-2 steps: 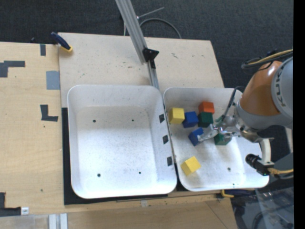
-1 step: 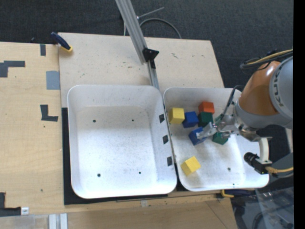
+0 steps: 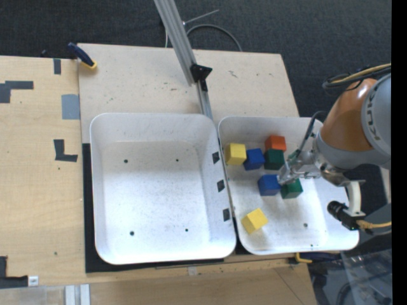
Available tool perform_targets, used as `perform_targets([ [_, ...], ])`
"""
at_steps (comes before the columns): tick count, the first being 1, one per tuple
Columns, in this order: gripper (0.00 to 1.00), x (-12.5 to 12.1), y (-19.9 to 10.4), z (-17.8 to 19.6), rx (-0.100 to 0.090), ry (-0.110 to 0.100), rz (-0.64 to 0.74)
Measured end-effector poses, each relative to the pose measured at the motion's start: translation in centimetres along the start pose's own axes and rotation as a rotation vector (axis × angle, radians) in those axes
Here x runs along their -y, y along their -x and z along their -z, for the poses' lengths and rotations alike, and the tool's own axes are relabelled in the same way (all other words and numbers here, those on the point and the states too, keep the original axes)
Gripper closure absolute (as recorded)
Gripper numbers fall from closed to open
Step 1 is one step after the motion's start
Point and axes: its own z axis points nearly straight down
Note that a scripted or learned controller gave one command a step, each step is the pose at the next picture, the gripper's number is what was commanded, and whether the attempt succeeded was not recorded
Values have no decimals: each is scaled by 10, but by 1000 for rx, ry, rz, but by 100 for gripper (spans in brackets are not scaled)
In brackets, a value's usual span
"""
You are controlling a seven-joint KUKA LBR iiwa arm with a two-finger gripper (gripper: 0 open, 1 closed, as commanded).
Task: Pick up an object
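Observation:
The right bin (image 3: 311, 237) holds several small blocks. A yellow cube (image 3: 236, 153), a blue cube (image 3: 254, 159), an orange cube (image 3: 276, 143) and a dark green cube (image 3: 274, 159) cluster near its far side. Another blue cube (image 3: 268, 184) and a green cube (image 3: 292, 189) lie mid-bin, and a yellow cube (image 3: 255, 220) sits nearer the front. My gripper (image 3: 292, 173) reaches down from the right, its tip just above the mid-bin green cube and beside the blue one. Whether anything is between its fingers is hidden by the wrist.
The left bin (image 3: 102, 132) sits beside the right one, separated by a raised rim. A slanted metal pole (image 3: 181, 37) runs down to the bins' far junction. The arm's orange band (image 3: 346, 116) overhangs the right bin's right side.

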Motion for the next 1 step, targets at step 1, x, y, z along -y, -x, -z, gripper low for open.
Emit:
perform_targets([
  [1,100,3,8,58,-6,-20,0],
])
